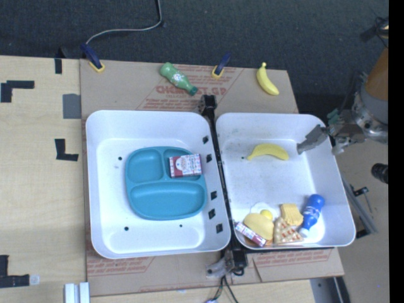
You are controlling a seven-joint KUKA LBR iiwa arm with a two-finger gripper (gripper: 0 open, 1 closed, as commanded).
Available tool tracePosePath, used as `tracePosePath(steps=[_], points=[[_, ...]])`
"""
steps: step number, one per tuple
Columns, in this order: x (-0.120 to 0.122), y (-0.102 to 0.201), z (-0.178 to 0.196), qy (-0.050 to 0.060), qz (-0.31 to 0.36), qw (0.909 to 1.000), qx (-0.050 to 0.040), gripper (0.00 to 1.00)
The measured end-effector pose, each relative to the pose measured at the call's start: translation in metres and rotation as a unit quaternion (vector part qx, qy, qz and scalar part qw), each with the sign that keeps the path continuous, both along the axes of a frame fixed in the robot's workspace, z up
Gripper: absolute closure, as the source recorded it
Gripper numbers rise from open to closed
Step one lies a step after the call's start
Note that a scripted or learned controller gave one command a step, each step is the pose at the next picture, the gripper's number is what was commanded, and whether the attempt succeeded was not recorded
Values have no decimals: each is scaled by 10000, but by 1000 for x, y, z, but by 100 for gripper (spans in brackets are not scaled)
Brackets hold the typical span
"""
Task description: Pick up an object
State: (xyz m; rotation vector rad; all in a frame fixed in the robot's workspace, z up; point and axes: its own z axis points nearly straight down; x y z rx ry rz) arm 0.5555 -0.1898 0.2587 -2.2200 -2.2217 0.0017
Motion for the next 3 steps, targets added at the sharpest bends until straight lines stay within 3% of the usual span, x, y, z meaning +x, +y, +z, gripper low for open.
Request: tracePosePath(steps=[1,2,3], points=[[-24,-34,-116,17,-6,10000,6,0],[-71,-8,-173,-17,-1,10000,0,0],[-22,62,-124,-3,9,10000,6,0]])
